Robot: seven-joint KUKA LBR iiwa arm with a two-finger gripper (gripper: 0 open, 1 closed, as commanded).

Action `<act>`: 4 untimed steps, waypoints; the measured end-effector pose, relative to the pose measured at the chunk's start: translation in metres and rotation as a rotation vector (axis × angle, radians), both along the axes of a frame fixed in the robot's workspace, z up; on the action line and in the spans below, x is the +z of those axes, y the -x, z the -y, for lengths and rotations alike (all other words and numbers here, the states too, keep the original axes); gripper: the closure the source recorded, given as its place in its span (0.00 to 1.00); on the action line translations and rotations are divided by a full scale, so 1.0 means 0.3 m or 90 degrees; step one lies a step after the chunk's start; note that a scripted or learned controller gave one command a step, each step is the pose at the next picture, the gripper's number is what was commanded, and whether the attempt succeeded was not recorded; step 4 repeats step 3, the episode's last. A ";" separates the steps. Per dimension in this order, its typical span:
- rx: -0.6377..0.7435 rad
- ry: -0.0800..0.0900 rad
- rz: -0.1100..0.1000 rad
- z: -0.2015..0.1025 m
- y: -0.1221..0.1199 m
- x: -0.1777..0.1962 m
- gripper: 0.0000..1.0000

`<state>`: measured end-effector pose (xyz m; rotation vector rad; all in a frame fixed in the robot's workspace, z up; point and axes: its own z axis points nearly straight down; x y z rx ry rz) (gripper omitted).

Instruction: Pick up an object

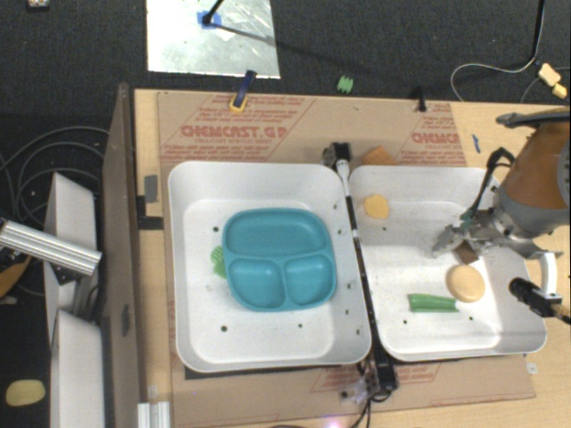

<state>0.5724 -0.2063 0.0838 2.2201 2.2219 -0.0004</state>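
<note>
Left bin (192, 239): blue divided tray (278, 259), the largest thing here. Right bin (401, 328): tan round bun (466, 283), green stick (433, 303), small yellow disc (376, 207). Bun lies near the bin's right wall; likely light, soft, best pinched across its middle. Gripper (464, 241) hovers just above it; a brown bit sits below the fingertips. Cannot tell whether the fingers are apart or together.

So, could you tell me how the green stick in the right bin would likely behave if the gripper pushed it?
The green stick looks slender and rounded, lying flat, so it would probably roll or skid across the smooth right bin. It seems small and likely light. It lies beside the tan round piece, which it might nudge.
</note>
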 end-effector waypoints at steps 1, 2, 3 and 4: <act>0.000 0.001 0.003 0.001 -0.006 0.039 1.00; 0.005 -0.001 0.001 -0.136 -0.063 0.001 1.00; 0.010 -0.003 0.006 -0.571 0.000 0.356 1.00; 0.010 -0.003 0.006 -0.571 0.000 0.356 1.00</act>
